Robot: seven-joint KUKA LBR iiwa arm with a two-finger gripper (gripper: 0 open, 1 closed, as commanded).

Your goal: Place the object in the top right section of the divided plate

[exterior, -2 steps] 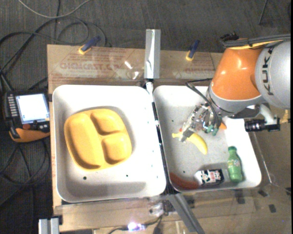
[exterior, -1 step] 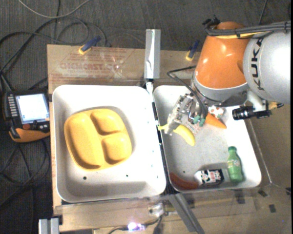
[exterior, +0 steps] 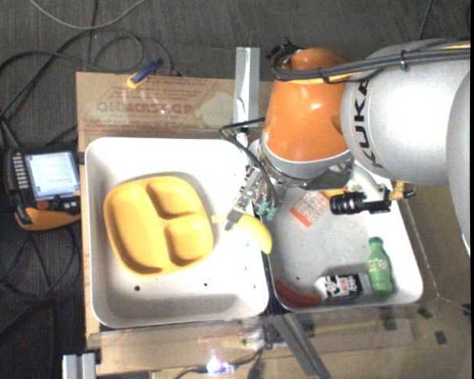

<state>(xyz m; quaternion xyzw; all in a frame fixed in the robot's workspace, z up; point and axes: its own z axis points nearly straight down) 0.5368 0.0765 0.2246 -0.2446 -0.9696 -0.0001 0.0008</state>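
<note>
- a yellow banana-shaped object (exterior: 257, 233) is being pinched between the fingers of the metal two-finger gripper (exterior: 238, 218), over the right edge of the left shallow white bin (exterior: 142, 298).
- the grey arm with the orange band (exterior: 304, 117) is being extended in from the right, above the divide between the bins.
- a yellow divided plastic plate (exterior: 158, 223) is being borne by the left bin, just left of the held object and apart from it.
- a small green bottle (exterior: 379, 265), a black-and-white carton (exterior: 340, 286) and a red-and-white packet (exterior: 307, 208) are being held in the right shallow white bin (exterior: 411, 290).
</note>
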